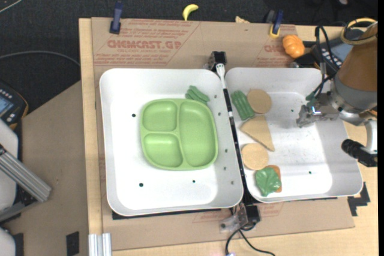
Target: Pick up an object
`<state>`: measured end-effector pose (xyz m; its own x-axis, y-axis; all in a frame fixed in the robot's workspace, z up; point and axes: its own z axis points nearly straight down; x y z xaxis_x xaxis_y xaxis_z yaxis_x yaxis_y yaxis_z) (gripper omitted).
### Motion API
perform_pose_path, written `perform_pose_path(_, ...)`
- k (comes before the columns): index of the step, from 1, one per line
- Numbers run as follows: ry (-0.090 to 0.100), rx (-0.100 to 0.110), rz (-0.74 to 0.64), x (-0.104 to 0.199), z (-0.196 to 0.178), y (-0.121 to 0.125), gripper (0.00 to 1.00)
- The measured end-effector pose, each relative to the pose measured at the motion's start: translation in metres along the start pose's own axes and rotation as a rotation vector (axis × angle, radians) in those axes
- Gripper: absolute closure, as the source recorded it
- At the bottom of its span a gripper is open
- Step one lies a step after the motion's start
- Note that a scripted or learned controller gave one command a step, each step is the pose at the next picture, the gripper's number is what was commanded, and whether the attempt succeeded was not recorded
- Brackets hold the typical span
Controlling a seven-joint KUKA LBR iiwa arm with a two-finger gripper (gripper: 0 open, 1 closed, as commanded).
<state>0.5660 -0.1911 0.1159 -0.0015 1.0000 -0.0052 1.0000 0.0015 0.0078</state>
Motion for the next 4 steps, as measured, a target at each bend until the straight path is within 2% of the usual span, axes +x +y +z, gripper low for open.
perform_pose_path(4, -0.007, -0.01, -0.003, -0.001, -0.041, 0.002, 1.0)
